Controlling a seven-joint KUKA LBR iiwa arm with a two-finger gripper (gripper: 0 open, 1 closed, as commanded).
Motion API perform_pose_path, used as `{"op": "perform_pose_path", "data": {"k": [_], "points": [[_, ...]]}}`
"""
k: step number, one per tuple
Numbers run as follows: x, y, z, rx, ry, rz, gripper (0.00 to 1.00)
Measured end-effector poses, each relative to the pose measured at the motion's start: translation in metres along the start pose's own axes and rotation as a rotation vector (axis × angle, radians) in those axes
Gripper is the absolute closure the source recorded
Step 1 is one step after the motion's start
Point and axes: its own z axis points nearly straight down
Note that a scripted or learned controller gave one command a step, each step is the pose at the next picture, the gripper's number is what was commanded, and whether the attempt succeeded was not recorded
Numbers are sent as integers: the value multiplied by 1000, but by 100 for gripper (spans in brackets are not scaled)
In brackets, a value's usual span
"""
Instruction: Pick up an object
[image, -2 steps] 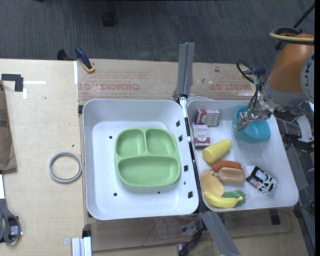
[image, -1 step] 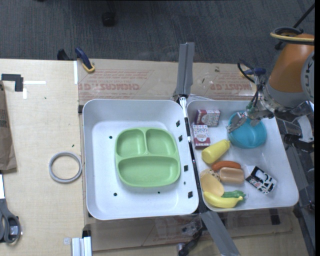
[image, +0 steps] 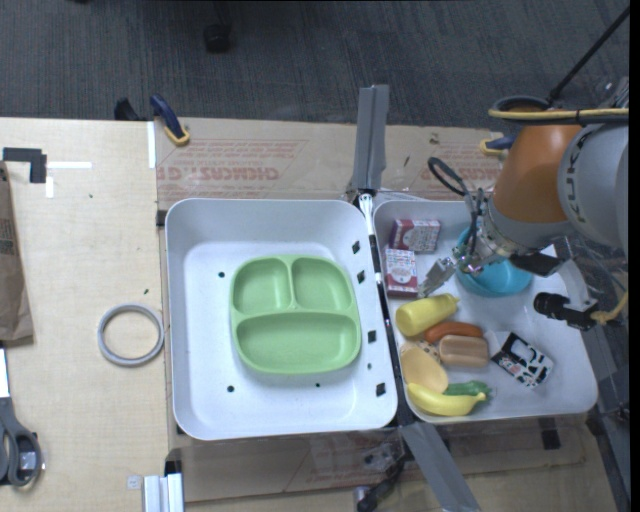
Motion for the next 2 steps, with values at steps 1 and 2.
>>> {"op": "perform_pose_path", "data": {"k": [1,2], "points": [[-25,42,-27,1,0,275,0],[2,-3,0,1,0,3,0]]}}
